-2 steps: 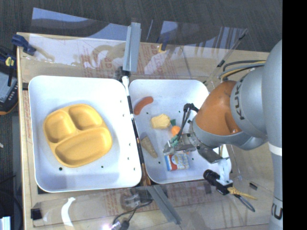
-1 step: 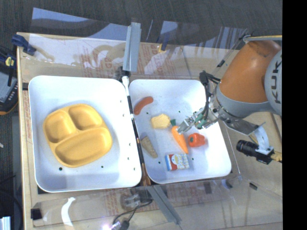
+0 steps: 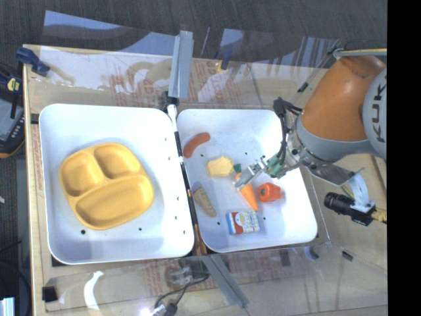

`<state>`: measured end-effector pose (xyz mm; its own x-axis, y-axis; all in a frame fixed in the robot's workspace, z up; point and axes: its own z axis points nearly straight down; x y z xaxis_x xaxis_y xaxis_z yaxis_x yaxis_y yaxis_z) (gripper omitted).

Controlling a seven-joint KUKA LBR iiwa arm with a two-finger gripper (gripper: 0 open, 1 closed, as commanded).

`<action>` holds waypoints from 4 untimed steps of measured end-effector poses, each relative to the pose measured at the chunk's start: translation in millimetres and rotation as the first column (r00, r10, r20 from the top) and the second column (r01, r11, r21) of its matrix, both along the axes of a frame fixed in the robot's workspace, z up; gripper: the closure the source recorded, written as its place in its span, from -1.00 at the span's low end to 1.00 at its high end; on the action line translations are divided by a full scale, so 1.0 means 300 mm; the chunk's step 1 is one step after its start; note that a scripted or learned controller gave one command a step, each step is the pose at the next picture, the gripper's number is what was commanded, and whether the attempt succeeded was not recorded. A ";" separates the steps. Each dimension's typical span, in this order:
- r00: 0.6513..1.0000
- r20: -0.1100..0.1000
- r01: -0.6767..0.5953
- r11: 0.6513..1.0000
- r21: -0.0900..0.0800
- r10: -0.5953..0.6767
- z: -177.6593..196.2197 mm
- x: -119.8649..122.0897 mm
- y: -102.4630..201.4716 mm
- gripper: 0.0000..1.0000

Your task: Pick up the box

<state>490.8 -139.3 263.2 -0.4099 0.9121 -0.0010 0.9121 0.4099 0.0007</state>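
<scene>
The box [image 3: 243, 222] is a small carton with a blue and red-orange label, lying flat near the front of the right bin [image 3: 296, 226]. My gripper [image 3: 248, 174] hangs over the middle of that bin, above the top end of an orange carrot [image 3: 249, 197] and behind the box. Its fingers look a little apart with nothing between them. The box lies free, a short way in front of the gripper.
In the right bin also lie a red sausage [image 3: 196, 143], a yellow cheese wedge [image 3: 220, 167], a red tomato-like piece [image 3: 269, 191] and a brown bread-like piece [image 3: 204, 202]. The left bin [image 3: 52, 236] holds a yellow divided plate [image 3: 106, 184].
</scene>
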 end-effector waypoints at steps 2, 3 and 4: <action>0.997 -0.007 0.083 0.997 0.003 -0.083 -0.575 -0.049 -0.110 -1.00; 0.957 -0.006 0.289 0.957 0.002 -0.289 -0.574 -0.048 -0.057 -1.00; 0.958 -0.008 0.285 0.958 0.002 -0.285 -0.542 -0.047 -0.055 1.00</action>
